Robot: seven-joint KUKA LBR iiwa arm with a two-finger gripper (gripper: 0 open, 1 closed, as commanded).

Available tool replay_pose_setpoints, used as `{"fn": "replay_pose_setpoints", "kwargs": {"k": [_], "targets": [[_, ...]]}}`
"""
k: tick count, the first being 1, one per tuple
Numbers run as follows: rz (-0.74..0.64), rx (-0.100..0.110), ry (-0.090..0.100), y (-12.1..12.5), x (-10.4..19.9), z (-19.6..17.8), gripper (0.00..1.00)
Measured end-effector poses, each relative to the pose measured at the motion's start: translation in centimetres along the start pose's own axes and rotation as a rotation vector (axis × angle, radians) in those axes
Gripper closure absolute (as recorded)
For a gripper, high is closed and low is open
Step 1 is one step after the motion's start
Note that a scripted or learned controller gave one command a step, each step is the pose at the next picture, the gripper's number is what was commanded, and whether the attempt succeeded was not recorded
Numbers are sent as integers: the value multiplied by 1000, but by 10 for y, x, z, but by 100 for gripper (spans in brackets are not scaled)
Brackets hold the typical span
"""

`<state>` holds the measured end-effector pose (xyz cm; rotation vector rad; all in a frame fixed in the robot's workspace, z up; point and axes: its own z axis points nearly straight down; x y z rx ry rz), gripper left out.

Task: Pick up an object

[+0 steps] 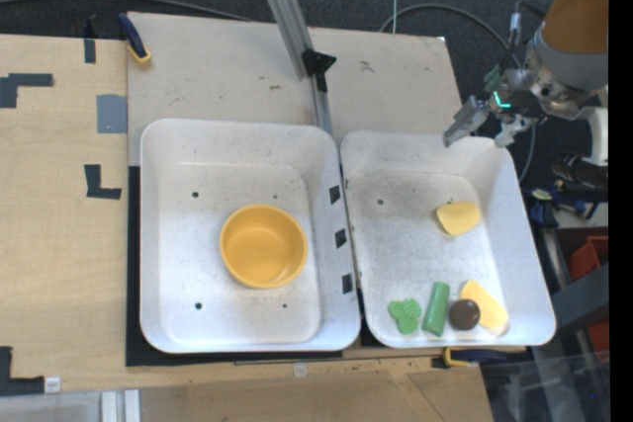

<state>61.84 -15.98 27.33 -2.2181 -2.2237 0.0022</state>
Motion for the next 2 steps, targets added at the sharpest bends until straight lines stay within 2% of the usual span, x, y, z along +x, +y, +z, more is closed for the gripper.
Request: {"fn": "replay_pose_setpoints", "kwargs": {"k": [2], "targets": [[1, 7, 1, -7, -4, 128, 0]]}}
